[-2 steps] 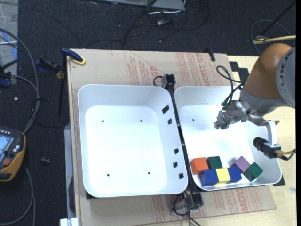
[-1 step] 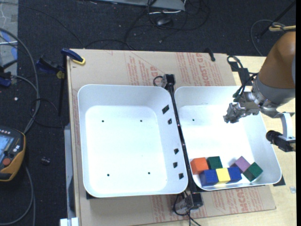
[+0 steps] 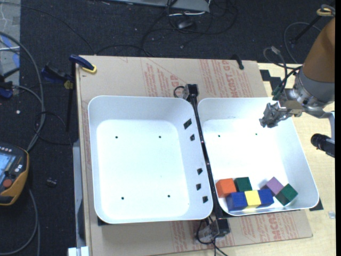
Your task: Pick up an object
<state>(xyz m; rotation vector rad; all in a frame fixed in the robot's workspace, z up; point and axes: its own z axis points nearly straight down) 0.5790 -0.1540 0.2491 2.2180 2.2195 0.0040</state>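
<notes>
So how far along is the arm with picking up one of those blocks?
Barely started. Nothing looks picked: the orange block, dark green block, blue block, yellow block, purple block and the rest sit clustered at the right bin's near edge. The gripper is over that bin's far side, well apart from them. Reaching, grasping and lifting remain.

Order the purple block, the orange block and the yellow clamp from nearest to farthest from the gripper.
From the gripper:
1. Purple block, near end of the right bin, below the gripper.
2. Orange block, same end, by the bins' divider.
3. Yellow clamp, far left corner of the bench.
</notes>
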